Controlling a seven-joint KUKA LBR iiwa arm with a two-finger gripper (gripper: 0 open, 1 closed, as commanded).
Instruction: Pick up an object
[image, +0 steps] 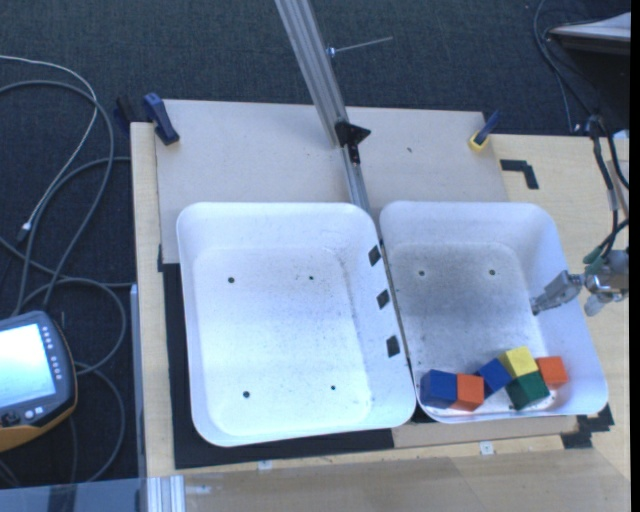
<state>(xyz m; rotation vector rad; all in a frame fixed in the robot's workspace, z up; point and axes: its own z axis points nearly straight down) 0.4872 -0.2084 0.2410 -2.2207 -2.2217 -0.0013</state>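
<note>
The gripper (556, 293) hung over the right edge of the right bin (452, 228), and whether it was open or closed could not be told from above. The blocks lay bunched along that bin's near wall, well apart from the gripper: a blue block (438, 386) touching an orange block (469, 390), then a second blue block (493, 375), a yellow block (519, 361) sitting just above a green block (526, 390), and a small orange block (552, 372) at the right end. The left bin (285, 320) sat alongside the right bin.
</note>
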